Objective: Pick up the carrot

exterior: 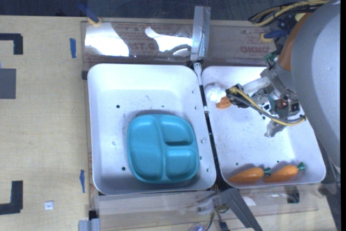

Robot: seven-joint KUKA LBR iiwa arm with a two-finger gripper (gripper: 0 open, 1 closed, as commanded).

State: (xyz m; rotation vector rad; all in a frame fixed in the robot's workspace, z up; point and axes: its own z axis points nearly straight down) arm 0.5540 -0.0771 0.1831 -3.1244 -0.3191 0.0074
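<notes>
Two orange carrots with green tops lie end to end along the near wall of the right bin (308, 140): one carrot (247, 174) on the left, the other carrot (284, 172) on the right. My gripper (258, 103) hangs over the upper middle of that bin, well above the carrots and apart from them. Cables and the wrist's bulk hide much of it. Nothing orange is visible in its grasp.
A small white and orange object (217, 98) lies at the right bin's upper left corner, just left of the gripper. The left bin (108, 89) holds a blue divided plate (162, 147). The grey arm (319, 73) covers the right bin's right side.
</notes>
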